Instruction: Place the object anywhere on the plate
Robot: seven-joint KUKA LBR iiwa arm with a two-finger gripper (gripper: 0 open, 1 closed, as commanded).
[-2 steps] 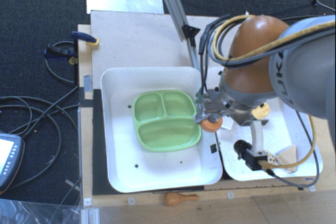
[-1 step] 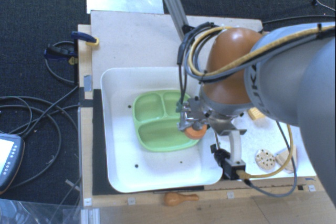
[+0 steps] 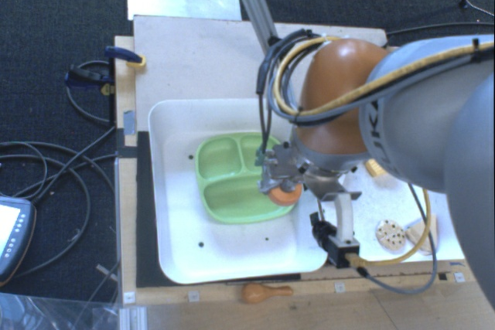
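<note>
At the right edge of the green plate (image 3: 232,182), in the left bin (image 3: 174,189), an orange object (image 3: 285,195) sits under the gripper (image 3: 275,183). It appears to lie over the plate's rim; whether the claw grips it or merely hovers on it, I cannot tell. It looks small, rounded, smooth and probably light, so it may roll or slip. A hold across its middle would seem safest. A speckled object (image 3: 390,234) lies in the right bin (image 3: 363,201).
</note>
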